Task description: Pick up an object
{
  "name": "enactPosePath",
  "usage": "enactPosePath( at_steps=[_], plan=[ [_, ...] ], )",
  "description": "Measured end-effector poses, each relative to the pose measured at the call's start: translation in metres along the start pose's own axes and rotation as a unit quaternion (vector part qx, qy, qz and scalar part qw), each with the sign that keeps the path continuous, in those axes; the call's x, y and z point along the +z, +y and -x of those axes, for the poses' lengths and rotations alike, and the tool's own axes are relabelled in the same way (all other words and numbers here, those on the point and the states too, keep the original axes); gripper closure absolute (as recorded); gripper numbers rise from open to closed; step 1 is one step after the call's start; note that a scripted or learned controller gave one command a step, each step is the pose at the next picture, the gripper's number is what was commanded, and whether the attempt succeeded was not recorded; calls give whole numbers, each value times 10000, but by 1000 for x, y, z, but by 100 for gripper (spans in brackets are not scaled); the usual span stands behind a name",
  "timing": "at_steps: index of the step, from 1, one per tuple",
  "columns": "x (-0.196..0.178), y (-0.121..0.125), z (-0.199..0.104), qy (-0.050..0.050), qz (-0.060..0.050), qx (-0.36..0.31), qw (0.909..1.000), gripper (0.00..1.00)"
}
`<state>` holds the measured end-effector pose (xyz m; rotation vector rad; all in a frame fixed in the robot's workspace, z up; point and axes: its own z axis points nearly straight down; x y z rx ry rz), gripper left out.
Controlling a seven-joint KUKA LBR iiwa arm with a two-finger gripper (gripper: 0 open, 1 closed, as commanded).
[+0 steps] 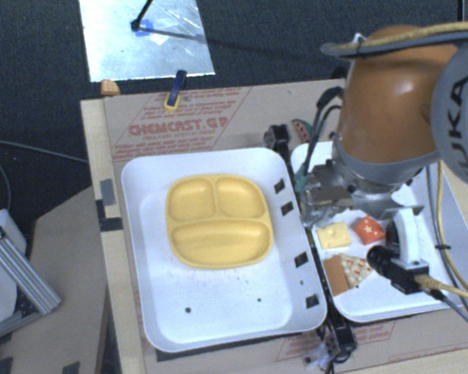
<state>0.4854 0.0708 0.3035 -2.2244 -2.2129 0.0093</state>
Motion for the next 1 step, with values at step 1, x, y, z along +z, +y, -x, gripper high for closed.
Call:
enactPosePath(
  at_steps=[1],
  plan=[
    [-111, 1, -29, 27, 101, -62, 9999, 100]
  ],
)
